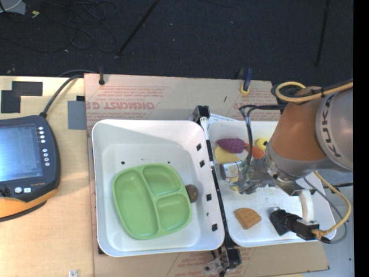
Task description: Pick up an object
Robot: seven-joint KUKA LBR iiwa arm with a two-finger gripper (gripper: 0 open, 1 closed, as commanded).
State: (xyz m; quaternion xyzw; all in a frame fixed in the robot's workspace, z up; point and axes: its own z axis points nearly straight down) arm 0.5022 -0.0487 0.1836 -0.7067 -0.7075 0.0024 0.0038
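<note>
Purple object (232, 145) lay upper left in the right bin (266, 199), just above the end effector (242, 182), which sat low among the items, presumably to grasp one. Whether it was apart or together could not be determined.

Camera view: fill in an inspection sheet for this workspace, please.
Surface: left bin and right bin, white, side by side on cardboard.
Job's things: purple object, yellow object, tan piece, all in right bin.
Clutter: green divided plate and small brown ball in left bin.
Grippers: gripper down in right bin, between purple object and tan piece.
Cables: black cable across bench from pendant; more on dark floor.
Surroundings: pendant at left, blue clamp behind.
</note>
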